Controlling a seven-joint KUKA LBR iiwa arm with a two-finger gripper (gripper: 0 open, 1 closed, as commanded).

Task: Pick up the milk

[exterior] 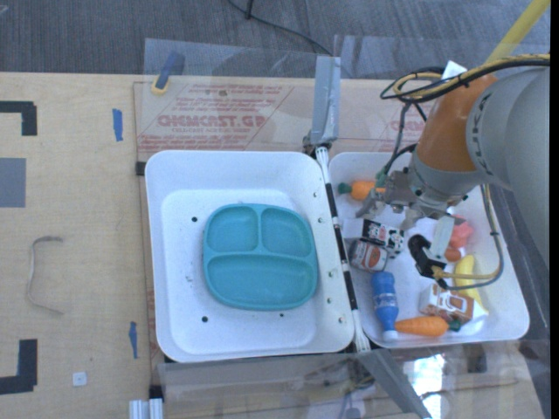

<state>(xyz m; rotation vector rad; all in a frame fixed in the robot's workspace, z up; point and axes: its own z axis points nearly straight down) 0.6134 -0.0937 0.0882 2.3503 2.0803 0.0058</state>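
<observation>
A small white carton with black patches, which I take for the milk (383,233), lies in the right bin (511,317) near its left wall. My gripper (412,219) hangs low over the upper middle of this bin, just right of and above the carton. The grey wrist and orange band (445,138) cover the bin's upper part. Nothing is seen lifted off the bin floor.
Around the carton lie a brown can (368,254), a blue bottle (384,296), a carrot (421,326), a white-and-orange box (448,304), a yellow piece (472,273) and a pink piece (461,232). The left bin (175,182) holds a teal divided plate (259,257).
</observation>
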